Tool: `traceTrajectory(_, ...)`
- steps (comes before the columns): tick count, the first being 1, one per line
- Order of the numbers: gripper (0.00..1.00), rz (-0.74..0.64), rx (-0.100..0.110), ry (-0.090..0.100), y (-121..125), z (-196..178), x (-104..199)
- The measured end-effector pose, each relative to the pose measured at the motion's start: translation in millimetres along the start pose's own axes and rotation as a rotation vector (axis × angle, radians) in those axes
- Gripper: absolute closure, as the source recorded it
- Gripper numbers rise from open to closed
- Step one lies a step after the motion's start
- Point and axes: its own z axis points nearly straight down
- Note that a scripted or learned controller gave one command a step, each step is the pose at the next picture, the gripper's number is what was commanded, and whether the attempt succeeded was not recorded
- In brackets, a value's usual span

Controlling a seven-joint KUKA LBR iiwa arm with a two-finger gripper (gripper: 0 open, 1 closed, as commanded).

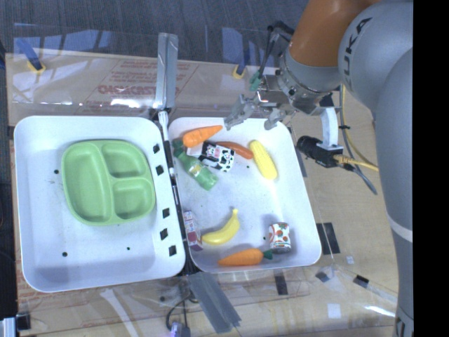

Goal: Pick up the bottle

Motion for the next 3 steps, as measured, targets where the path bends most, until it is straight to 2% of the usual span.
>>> traceTrajectory(1, 0.0, 0.267, 0.004, 0.001, 24, 93, 37)
traceTrajectory(2, 0.0, 0.268, -0.025, 0.006, -10, 171, 6)
traceTrajectory(3, 0.0, 0.405, -0.001, 0.002, -60, 192, 1)
